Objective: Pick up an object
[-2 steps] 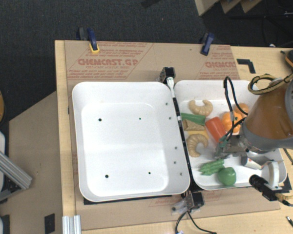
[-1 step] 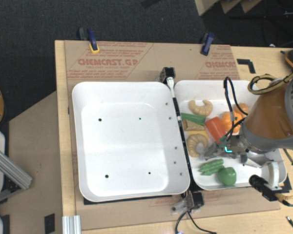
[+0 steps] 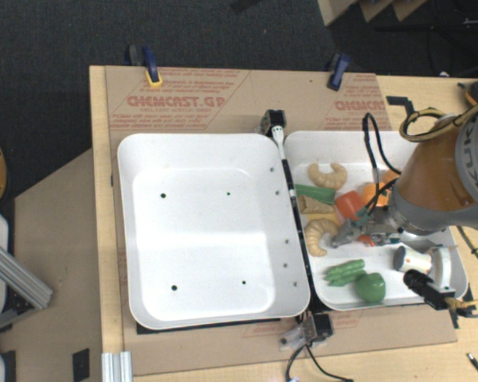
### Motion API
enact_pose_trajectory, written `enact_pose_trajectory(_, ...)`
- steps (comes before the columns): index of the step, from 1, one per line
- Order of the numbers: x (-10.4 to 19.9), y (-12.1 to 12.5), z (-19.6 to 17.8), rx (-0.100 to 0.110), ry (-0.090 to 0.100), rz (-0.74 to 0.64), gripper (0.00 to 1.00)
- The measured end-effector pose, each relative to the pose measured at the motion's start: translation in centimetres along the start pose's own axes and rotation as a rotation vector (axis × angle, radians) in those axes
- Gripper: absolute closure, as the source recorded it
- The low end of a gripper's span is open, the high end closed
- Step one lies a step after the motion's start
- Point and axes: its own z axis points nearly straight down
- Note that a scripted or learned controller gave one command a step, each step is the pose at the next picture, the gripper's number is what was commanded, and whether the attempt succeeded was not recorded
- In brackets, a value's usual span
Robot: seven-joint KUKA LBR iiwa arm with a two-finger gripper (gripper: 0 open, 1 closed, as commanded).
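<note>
The right bin [image 3: 454, 281] holds several small toy foods. A tan croissant shape [image 3: 328, 173] lies at the back, with a long green piece [image 3: 315, 192] just in front of it. A red piece [image 3: 349, 204] and an orange piece [image 3: 369, 192] sit in the middle. Another tan curled piece [image 3: 317, 235] lies by the left wall. A green pod [image 3: 344, 271] and a round green piece [image 3: 371, 288] rest near the front. My gripper [image 3: 353, 231] reaches down from the right, low between the red piece and the tan curled piece.
The left bin [image 3: 207, 221] sits beside the right one, the two sharing a black divider rail [image 3: 291, 205]. Cables [image 3: 374, 146] loop over the right bin's back. A white and black part [image 3: 424, 270] hangs at the front right. Blue clamps [image 3: 338, 70] hold the board.
</note>
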Motion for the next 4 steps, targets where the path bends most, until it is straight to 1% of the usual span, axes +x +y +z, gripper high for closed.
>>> enact_pose_trajectory(1, 0.0, -0.1, -1.1, -0.001, 0.0, 0.001, 1.0)
enact_pose_trajectory(2, 3.2, 6.2, -0.1, -0.002, 0.002, -0.004, 1.0)
enact_pose_trajectory(3, 2.0, -2.0, 0.0, 0.01, 0.003, 0.005, 1.0)
enact_pose_trajectory(4, 17.0, 3.2, -10.7, -0.013, 0.008, -0.018, 1.0)
